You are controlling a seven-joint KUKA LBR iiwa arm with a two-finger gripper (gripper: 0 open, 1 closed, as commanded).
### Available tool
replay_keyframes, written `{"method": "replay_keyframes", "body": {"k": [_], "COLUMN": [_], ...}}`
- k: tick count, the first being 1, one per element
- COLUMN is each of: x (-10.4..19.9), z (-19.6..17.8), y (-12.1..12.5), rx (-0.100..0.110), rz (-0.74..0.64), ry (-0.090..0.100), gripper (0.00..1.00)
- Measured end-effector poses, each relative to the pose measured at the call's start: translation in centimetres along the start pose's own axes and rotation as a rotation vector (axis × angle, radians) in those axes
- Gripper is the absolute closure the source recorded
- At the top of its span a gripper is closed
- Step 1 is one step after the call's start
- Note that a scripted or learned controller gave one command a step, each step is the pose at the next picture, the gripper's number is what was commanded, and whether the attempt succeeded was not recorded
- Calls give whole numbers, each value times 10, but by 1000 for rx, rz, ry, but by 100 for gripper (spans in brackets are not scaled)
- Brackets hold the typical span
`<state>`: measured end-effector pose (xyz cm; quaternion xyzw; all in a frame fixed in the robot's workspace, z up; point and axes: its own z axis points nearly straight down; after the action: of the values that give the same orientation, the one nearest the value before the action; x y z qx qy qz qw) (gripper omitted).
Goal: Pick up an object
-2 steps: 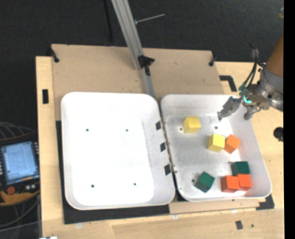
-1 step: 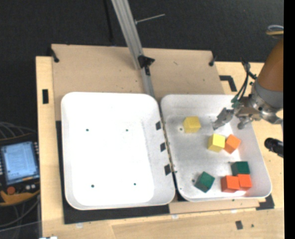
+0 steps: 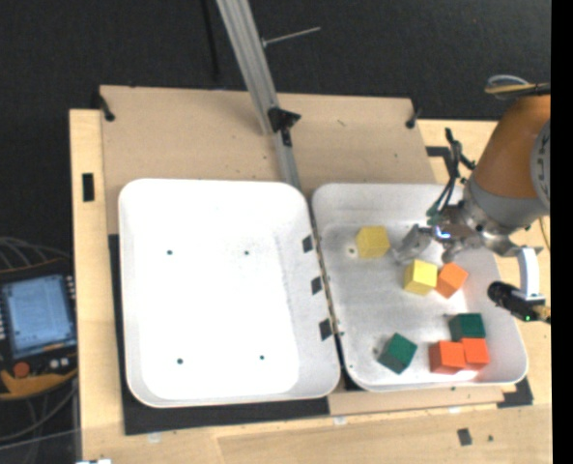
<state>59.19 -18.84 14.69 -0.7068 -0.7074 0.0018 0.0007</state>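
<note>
The right bin (image 3: 363, 375) holds several blocks. A yellow block (image 3: 372, 242) lies near its upper left. A second yellow block (image 3: 421, 277) touches an orange block (image 3: 451, 280) at mid-bin. My gripper (image 3: 430, 249) hangs over the upper part of this bin, just above that pair and right of the first yellow block. Its fingers are spread open and nothing sits between them. A green block (image 3: 397, 353) lies near the bin's front. Another green block (image 3: 468, 326) sits above two orange blocks (image 3: 460, 355) at the front right.
The left bin (image 3: 131, 288) stands beside the right one, the two rims meeting along the middle. A slanted metal pole (image 3: 257, 75) rises from behind the bins. A teach pendant (image 3: 30, 317) lies off the bench at the left.
</note>
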Motion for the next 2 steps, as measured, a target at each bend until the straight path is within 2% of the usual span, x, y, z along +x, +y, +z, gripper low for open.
{"method": "replay_keyframes", "body": {"k": [1, 2], "x": [-1, -2], "z": [50, 37], "y": [1, 2], "rx": [-6, -11], "rz": [3, 8], "ry": [-2, -1], "gripper": [0, 100]}}
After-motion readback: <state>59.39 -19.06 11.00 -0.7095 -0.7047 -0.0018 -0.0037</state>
